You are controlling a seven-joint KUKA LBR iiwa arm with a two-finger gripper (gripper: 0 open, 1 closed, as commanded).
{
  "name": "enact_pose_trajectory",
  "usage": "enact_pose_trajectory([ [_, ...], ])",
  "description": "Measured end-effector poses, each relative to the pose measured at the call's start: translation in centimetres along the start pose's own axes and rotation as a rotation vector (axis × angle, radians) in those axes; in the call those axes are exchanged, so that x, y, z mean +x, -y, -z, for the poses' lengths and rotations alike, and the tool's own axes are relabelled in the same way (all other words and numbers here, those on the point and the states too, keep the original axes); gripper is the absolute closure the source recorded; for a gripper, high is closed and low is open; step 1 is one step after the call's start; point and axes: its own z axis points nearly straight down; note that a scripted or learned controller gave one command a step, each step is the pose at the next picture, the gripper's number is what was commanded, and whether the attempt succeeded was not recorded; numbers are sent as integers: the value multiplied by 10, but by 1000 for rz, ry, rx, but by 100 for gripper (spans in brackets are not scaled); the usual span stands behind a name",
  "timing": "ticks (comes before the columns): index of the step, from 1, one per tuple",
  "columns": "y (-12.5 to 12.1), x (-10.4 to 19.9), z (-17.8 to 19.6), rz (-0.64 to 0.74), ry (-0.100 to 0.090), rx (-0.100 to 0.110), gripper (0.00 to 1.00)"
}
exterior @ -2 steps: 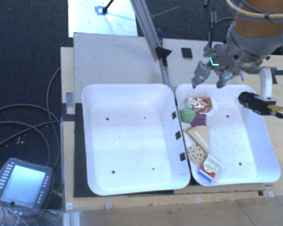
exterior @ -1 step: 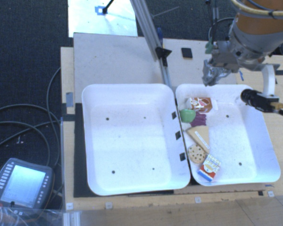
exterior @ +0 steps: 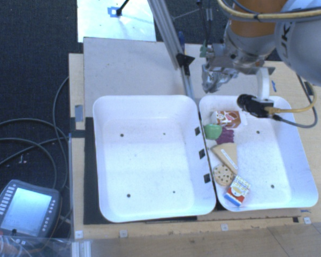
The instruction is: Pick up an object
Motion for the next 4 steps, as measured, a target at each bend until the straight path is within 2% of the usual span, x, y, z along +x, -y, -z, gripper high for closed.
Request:
enact_pose_trajectory([
  [1, 38, -57, 17, -7, 0, -6, 100],
  [2, 47, -70, 0, -4, 0, -3, 100],
  [3, 41, -53, -25, -2, 0, -3, 100],
  [4, 36, -26, -36, -1, -1, -4, 100],
])
